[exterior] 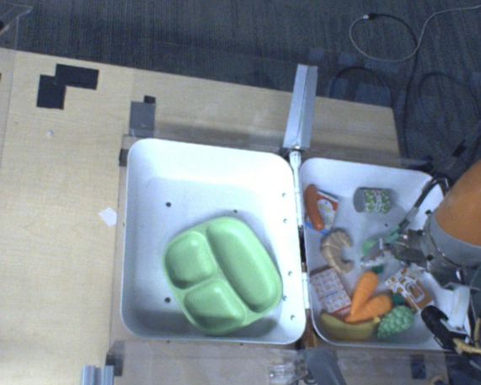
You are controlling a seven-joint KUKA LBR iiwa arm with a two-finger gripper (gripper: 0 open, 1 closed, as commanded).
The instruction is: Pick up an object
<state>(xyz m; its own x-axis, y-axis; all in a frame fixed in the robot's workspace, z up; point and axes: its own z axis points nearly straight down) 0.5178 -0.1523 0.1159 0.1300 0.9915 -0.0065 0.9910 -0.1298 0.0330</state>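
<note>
Toy food — carrots (367,294), banana (348,327), green can (373,200) — crowds the right bin (348,174), with the gripper (394,247) low over its middle, grip state unreadable, arm (476,206) cut off at frame edge; green tray (222,273) in left bin (201,165).

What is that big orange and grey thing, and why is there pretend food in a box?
That is a robot arm, reaching in from the right. One camera looks down from above the bench. Two white bins sit side by side. The left bin holds a green tray with three sections. The right bin holds toy food: carrots, a banana, a can and more. The arm's gripper hangs over the toys. I cannot tell whether it has grabbed anything yet.
</note>
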